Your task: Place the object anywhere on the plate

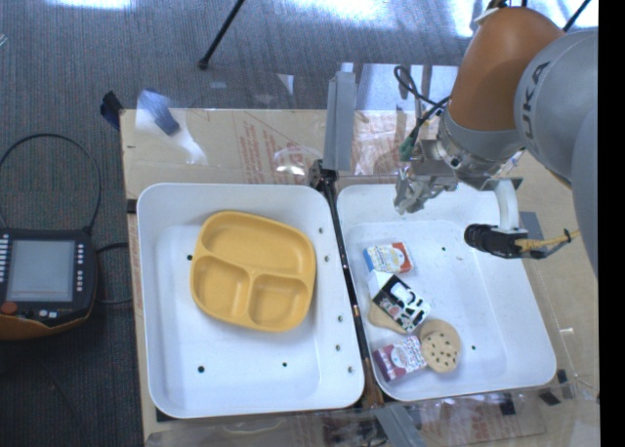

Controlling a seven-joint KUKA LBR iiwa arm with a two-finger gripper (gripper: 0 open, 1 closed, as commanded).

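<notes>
Two white bins sit side by side on the bench. The left bin point(176, 367) holds just the plate point(255, 270) — yellow, three compartments, sitting a bit toward the bin's upper half and turned at a slight angle, with bare white floor all around it, most of it below.

The right bin point(508, 338) has all the small stuff, bunched up along its left side near the divider: a little white-and-blue carton point(389, 259) at the top, a black-and-white packet point(400, 303) just under it lying on a tan wedge point(380, 316), then a dark red packet point(398, 358) lower down, touching a round cookie point(440, 345) with dark chips. The black-and-white packet's long axis runs diagonally, upper left to lower right. The right half of that bin is open floor.

The gripper point(408, 199) hangs over the top left corner of the right bin, above the carton and apart from everything — nothing is between its fingers, and whether they're spread or closed can't be told from this angle.
</notes>
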